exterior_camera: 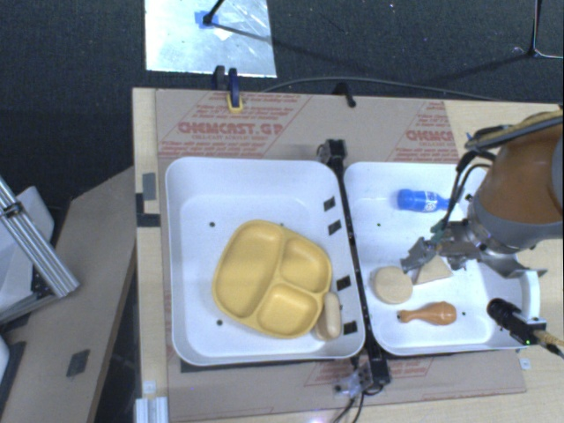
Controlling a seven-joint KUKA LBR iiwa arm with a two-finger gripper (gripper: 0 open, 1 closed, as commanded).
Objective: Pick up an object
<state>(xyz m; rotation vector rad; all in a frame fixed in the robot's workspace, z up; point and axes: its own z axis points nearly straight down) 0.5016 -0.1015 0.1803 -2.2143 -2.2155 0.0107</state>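
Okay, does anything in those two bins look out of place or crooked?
Mildly. The yellow divided plastic tray sits skewed in the left white bin, its edges out of line with the bin walls, and a small beige oblong piece lies against its lower right corner. Nothing looks spilled or broken.

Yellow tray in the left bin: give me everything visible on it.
The yellow tray is a pale yellow, matte, plastic-looking divided plate with rounded corners and three compartments: one large on the left, two smaller on the right. All three look empty. It lies flat, right side up, turned at an angle on the floor of the left bin, toward the front right. A small beige oblong piece lies against its lower right edge. The gripper is over the right bin, away from it.
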